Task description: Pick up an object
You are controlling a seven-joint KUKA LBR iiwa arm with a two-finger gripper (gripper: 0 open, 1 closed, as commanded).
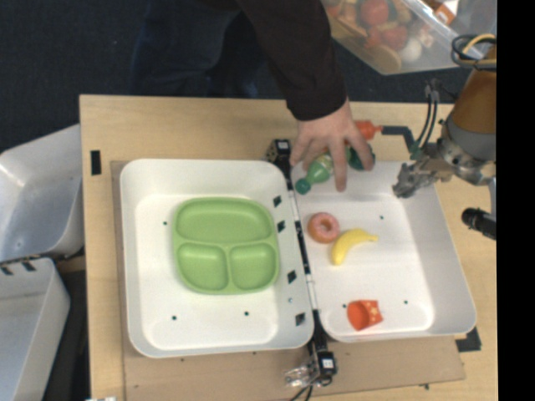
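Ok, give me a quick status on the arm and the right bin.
End effector over right bin's far edge. Banana, donut unpicked. Person's hand in bin on green bottle.

A person's hand covers part of the green bottle — gripper fingers too small to read.

You are looking down on a light wooden bench standing on a dark blue floor. Off the bench's left edge you have white plastic containers, one behind the other. Beyond the bench's far right corner hangs a clear tub of mixed coloured items. The lighting is even and soft.
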